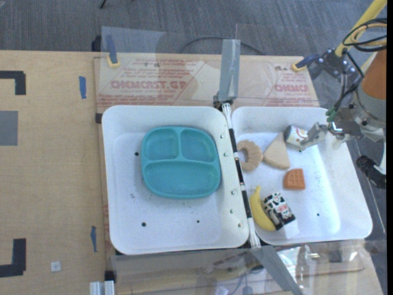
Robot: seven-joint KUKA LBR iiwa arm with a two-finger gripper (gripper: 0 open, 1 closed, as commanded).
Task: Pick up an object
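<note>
The right bin (344,223) holds several toy foods. A small white and grey can with a red mark (293,136) lies near the bin's back. My gripper (314,135) reaches in from the right and sits right against that can's right side, low over the bin. A tan wedge (277,154) lies just below the can, and a brown ring-shaped piece (249,154) is by the bin's left wall. An orange waffle (294,179) is in the middle. A yellow banana (260,210) and a cow-patterned carton (282,211) lie at the front.
The left bin (120,226) holds a teal divided plate (181,162). The ridge between the bins (236,171) runs just left of the ring piece. The arm's wrist and cables (362,91) hang over the right bin's back right corner.
</note>
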